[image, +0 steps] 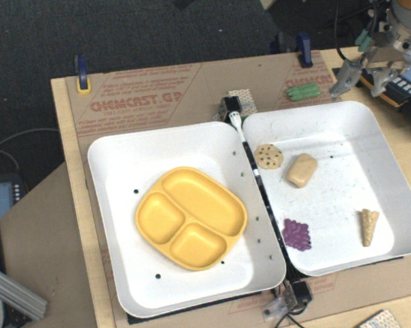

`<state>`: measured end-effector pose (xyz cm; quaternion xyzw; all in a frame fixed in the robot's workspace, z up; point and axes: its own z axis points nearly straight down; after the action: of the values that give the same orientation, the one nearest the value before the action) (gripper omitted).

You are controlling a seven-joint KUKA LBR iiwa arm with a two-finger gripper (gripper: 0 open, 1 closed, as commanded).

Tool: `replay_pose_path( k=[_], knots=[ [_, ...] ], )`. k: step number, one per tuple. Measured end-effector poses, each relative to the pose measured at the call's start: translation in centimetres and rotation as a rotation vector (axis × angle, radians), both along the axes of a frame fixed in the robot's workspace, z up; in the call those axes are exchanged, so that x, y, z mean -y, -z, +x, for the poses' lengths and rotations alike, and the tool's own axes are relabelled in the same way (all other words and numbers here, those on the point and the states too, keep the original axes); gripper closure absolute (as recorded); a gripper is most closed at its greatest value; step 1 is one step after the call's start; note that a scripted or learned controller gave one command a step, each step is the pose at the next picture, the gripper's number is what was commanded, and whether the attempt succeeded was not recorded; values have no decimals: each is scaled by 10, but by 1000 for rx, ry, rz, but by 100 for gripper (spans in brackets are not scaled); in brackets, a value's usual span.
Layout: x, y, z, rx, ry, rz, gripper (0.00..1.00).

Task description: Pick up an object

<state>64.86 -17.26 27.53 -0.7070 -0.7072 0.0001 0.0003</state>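
The right bin (388,164) holds a round chocolate-chip cookie (269,156), a tan bread-like lump (301,170), a purple bunch of grapes (297,234) and a small waffle cone (368,226). In the left bin (113,210) lies a yellow three-part plate (190,217). My gripper (351,74) hangs at the top right, beyond the far right corner of the right bin, well away from every object. Nothing shows in it.
A green object (303,92) lies on the cardboard just behind the right bin. Blue clamps (82,70) (303,49) hold the board's far edge. Cables and gear crowd the top right by the arm (403,14).
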Motion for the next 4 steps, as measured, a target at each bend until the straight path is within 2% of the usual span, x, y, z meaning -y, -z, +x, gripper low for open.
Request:
replay_pose_path(
  k=[1, 2, 3, 4],
  knots=[
    [14, 147, -127, -22, 8, 6, 0],
    [49, 191, -159, 1, 0, 10, 0],
    [50, 180, -158, 4, -1, 1, 100],
    [-24, 168, -140, 3, -6, 0, 100]
  ],
)
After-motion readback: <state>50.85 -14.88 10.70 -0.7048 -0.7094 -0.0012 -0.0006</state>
